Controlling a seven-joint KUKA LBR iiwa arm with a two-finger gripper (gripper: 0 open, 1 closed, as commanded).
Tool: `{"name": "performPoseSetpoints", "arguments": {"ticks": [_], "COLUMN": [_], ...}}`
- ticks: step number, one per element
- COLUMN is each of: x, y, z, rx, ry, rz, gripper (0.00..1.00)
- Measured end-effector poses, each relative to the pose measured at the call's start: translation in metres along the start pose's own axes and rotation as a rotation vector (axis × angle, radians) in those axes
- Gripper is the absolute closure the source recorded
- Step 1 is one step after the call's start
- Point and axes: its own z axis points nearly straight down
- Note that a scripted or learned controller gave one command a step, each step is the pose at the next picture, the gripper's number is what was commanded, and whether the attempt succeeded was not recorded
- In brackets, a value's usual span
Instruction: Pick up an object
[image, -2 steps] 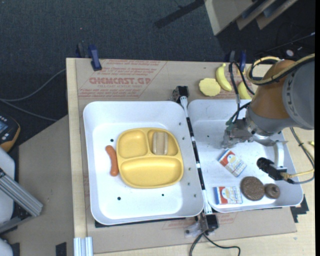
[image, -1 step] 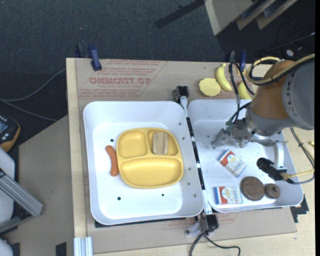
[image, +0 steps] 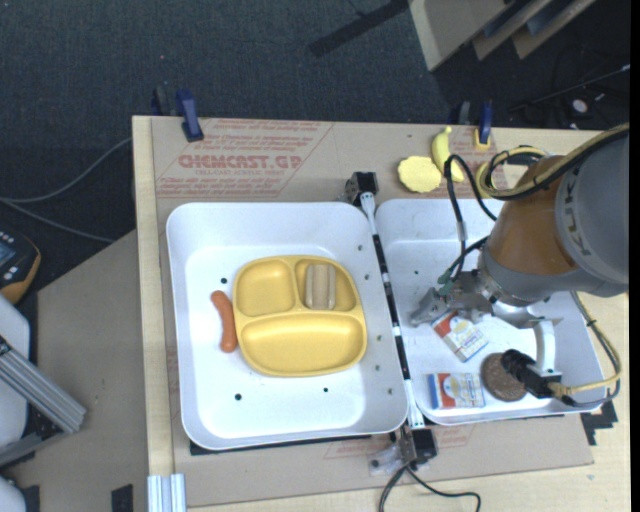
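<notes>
My gripper (image: 432, 308) is down in the right bin (image: 420, 235), near that bin's left wall. Just to its lower right lies a small white and red carton (image: 463, 338), close to the gripper tip; I cannot tell whether they touch. A flat red, white and blue packet (image: 455, 390) lies at the front of the same bin, with a brown round disc (image: 503, 378) beside it. The grey arm with its orange band (image: 530, 240) covers the right part of this bin.
The left bin (image: 200, 250) holds a yellow divided plate (image: 298, 342) with a tan piece (image: 320, 286) in its upper right compartment, and an orange sausage (image: 226, 320) beside it. Yellow toys (image: 420, 173) lie on the bench behind the right bin. Cables (image: 462, 215) hang near the arm.
</notes>
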Motion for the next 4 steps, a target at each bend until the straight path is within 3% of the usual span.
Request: {"name": "performPoseSetpoints", "arguments": {"ticks": [1, 2, 3, 4], "x": [-0.001, -0.032, -0.029, 0.049], "y": [-0.013, -0.016, -0.015, -0.025], "z": [-0.001, -0.001, -0.011, -0.111], "rx": [-0.003, -0.007, -0.009, -0.015], "ry": [-0.002, -0.004, -0.003, -0.001], "rz": [0.000, 0.002, 0.000, -0.009], "gripper": [0.00, 0.00, 1.00, 1.00]}}
